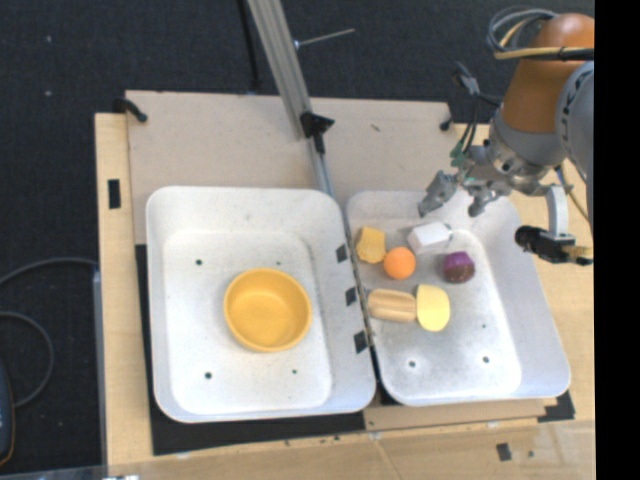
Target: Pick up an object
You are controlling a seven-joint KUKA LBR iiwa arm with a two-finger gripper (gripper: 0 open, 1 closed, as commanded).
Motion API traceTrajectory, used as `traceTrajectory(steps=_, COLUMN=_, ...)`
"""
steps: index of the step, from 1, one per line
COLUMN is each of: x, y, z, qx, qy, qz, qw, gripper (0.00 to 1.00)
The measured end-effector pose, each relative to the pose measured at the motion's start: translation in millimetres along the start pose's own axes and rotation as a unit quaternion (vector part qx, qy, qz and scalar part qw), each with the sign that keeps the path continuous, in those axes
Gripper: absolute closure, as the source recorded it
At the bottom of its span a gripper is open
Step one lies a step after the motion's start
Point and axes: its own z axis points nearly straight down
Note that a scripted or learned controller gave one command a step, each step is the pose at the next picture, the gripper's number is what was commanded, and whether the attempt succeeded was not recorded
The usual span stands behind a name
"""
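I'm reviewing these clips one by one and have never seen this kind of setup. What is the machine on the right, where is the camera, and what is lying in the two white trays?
This is one picture from a fixed camera above the bench, looking down at a slant. The grey arm with an orange band reaching in from the right is a robot arm. At its tip is a gripper whose two fingers stand apart, open, above the far edge of the right bin. Nothing is between them.

The left bin holds a yellow bowl. The right bin holds a small white block, an orange ball, a purple piece, a small yellow piece, a tan roll and a pale yellow piece beside it.
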Motion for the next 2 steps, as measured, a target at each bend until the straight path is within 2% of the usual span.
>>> traceTrajectory(steps=1, x=0, y=0, z=0, qx=0.0, qy=0.0, qz=0.0, qw=1.0, gripper=0.0)
traceTrajectory(steps=2, x=-8, y=-5, z=60, qx=0.003, qy=0.0, qz=0.002, qw=1.0, gripper=0.0)
